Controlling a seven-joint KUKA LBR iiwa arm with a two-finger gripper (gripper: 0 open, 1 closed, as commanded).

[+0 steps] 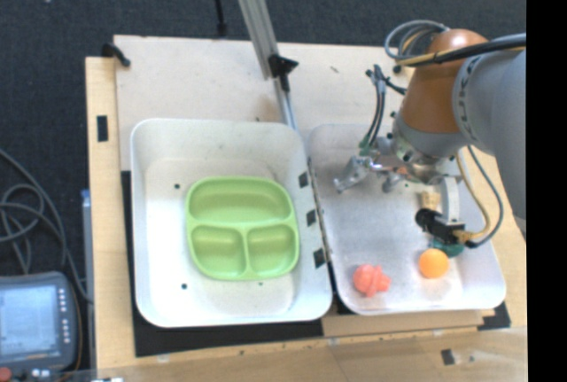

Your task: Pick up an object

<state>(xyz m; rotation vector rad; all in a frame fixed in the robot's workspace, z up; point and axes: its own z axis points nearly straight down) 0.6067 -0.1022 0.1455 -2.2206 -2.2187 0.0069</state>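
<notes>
Over the right bin (478, 283) I see the hand (372, 172) hovering, can't tell its state, so it's approach stage, next I'd drop toward one of two objects near the front: one orange ball (433, 263), one red lump (372, 280); left bin (155, 300) holds one green tray (241, 227).

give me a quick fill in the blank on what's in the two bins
1. The green divided plate lies in the ____ bin.
2. The orange ball lies in the ____ bin.
3. The plate has ____ compartments.
4. The pink object lies to the ____ of the orange ball in the camera view.

Missing words: left; right; three; left
</notes>
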